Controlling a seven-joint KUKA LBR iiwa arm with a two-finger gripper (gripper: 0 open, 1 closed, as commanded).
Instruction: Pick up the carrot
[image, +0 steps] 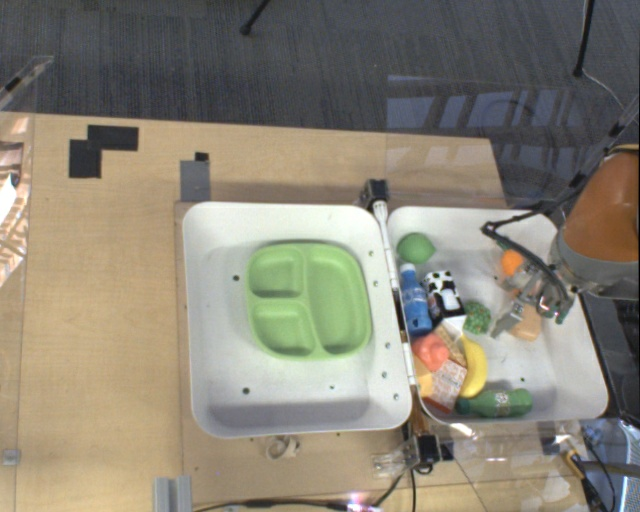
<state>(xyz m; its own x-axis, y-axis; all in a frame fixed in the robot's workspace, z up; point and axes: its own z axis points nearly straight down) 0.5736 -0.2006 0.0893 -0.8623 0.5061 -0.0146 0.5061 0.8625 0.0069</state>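
Hiding carrot (512, 263) partly — gripper (527, 305) overhead, grasp unclear.

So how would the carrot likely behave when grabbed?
The carrot looks like a small, smooth plastic toy: probably stiff and light. Its rounded orange surface may slip or roll along the right bin floor. The gripper is beside it.

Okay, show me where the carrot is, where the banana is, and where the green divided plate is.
carrot (512, 263), camera view: on its orange body, near the right bin's far side.
banana (475, 368), camera view: on the middle of its yellow curve.
green divided plate (345, 262), camera view: on its far-right rim, in the left bin.
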